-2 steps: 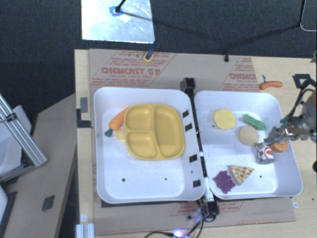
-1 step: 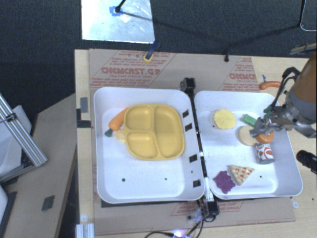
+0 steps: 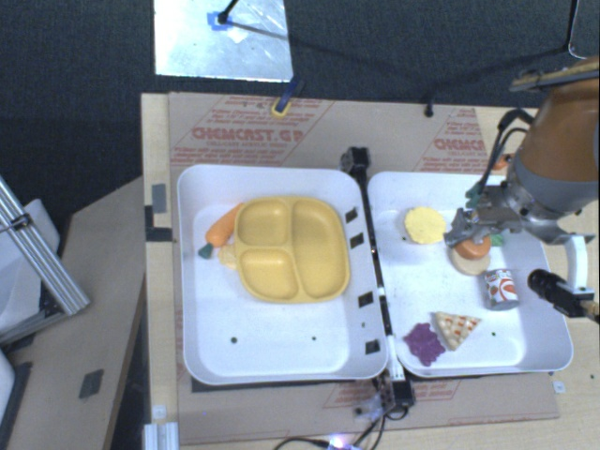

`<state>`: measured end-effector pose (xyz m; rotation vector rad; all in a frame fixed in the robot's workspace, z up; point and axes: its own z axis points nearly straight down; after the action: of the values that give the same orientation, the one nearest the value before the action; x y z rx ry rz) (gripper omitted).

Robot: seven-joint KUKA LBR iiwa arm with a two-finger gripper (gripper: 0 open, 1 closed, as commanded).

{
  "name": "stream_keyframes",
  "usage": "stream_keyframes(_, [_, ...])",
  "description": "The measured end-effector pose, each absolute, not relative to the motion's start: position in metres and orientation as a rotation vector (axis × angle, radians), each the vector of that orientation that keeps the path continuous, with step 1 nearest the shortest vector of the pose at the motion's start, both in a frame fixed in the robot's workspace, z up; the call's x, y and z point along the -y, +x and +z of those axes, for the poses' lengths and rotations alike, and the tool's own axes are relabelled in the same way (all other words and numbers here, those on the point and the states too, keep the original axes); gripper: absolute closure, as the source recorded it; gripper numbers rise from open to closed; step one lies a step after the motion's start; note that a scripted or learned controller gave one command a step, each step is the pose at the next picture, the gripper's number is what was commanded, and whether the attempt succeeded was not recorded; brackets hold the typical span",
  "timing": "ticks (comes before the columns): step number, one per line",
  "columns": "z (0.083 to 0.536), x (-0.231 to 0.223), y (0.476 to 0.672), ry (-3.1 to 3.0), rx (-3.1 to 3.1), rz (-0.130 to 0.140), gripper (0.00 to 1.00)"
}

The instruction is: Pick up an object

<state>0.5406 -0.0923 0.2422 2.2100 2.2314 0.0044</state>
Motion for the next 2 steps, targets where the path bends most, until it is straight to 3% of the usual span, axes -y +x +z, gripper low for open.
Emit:
stream_keyframes(1, [0.247,0.038,0.566,2.209,-2.232,0.006,1.0])
stream_keyframes(2, [0.238,-0.012,0.574,2.211,-2.232,0.004,1.0])
